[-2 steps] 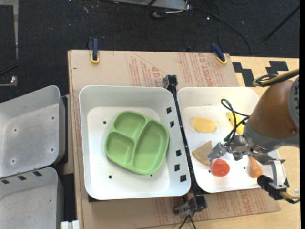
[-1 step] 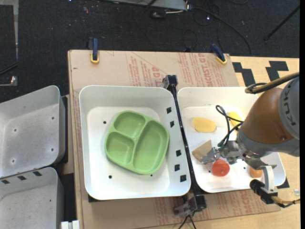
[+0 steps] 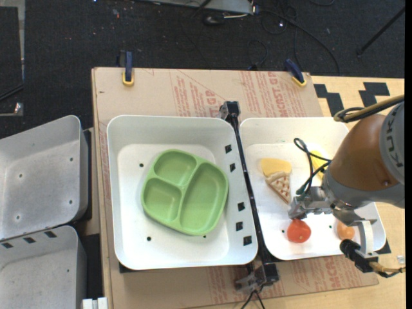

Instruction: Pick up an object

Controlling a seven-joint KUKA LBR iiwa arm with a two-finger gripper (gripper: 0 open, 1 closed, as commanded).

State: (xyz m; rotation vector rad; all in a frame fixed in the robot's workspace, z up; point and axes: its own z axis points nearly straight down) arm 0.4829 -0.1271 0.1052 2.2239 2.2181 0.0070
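In the right bin lie a red tomato-like ball, a yellow wedge, a tan triangular slice and a small orange piece. My gripper hangs low in this bin, just above and behind the red ball and right of the triangular slice. The grey and orange arm covers the bin's right part. I see nothing held by the gripper.
The left bin holds a green divided plate. A black divider runs between the bins. White trays sit off the bench to the left. Clamps hold the board's far edge.
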